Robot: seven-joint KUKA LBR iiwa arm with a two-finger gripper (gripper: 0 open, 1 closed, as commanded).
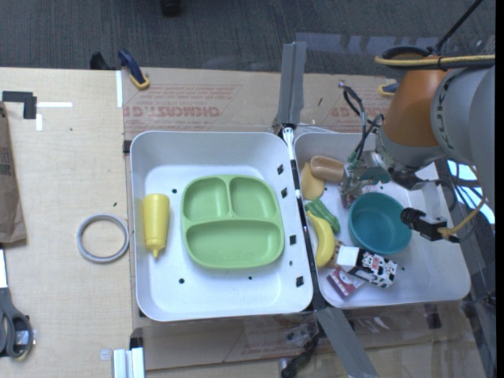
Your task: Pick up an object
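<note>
Bench (63,179): pale wood top with a cardboard sheet (205,101) under the bins. Two white bins rest on it: right bin (441,278) directly below the hand (356,181), left bin (150,282) well to the hand's left. Tape ring (103,237) lies on bare bench, farther left still. Blue clamp (134,68) at cardboard's far corner.

A ring of tape (102,237) lies flat on the pale desk (63,164), well apart from the fingers (352,189), beyond the far wall of the left bin (135,274). Farther still from them, a brown paper bag (9,187) sits at the desk's edge, with scissors (14,333) nearer the camera. A blue clamp (134,68) grips the corner of a cardboard sheet (205,105) that lies under both bins. Grey carpet (236,14) covers the floor behind the fingers.
</note>
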